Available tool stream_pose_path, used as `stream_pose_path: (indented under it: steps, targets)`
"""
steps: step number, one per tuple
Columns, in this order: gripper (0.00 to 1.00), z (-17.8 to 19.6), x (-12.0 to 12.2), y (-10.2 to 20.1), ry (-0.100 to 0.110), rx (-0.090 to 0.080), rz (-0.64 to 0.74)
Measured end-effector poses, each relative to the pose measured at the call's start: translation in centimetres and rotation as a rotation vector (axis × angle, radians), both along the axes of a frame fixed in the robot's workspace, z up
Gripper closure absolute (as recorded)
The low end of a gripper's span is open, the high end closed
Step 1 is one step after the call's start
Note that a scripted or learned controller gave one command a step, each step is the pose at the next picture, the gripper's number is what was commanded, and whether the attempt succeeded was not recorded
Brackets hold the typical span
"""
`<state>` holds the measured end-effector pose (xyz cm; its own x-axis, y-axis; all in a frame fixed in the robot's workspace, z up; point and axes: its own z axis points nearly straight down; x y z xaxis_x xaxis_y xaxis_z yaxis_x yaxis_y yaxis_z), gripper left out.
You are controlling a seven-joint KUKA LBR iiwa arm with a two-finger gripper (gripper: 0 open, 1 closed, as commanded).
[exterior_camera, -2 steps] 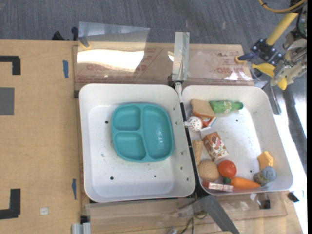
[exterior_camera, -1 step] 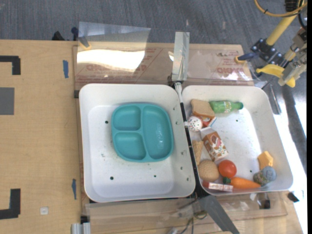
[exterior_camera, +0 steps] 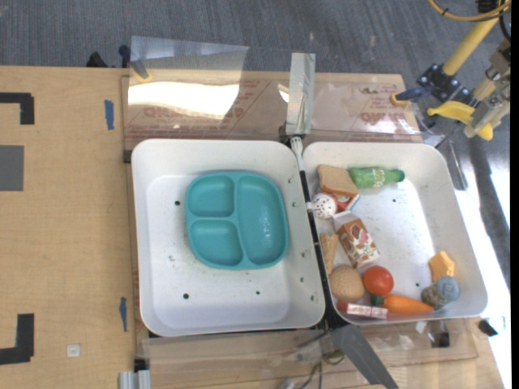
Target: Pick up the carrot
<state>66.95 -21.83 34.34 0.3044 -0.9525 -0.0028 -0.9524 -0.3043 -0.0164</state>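
Observation:
The carrot (exterior_camera: 408,305) is orange with a small green stub at its left end. It lies flat along the front wall of the right bin (exterior_camera: 409,221), pointing right. A red tomato (exterior_camera: 378,280) touches it from behind on the left. A grey-blue lump (exterior_camera: 443,292) sits at its right tip.
The right bin also holds a tan ball (exterior_camera: 346,283), a small carton (exterior_camera: 358,243), a green bottle (exterior_camera: 375,177), a bread slice (exterior_camera: 336,181), a spotted white ball (exterior_camera: 324,207) and an orange wedge (exterior_camera: 442,265). A teal divided plate (exterior_camera: 238,219) lies in the left bin (exterior_camera: 158,217). Yellow cables (exterior_camera: 466,43) hang at top right.

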Motion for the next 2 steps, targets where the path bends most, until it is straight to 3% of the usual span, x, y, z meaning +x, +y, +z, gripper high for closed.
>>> stream_pose_path:
  steps: [1,2]
  targets:
    - [1.00,1.1,0.1,0.1,-0.007,0.004,-0.004]
    - [1.00,-5.5,-0.5,2.4,0.016,-0.004,0.438]
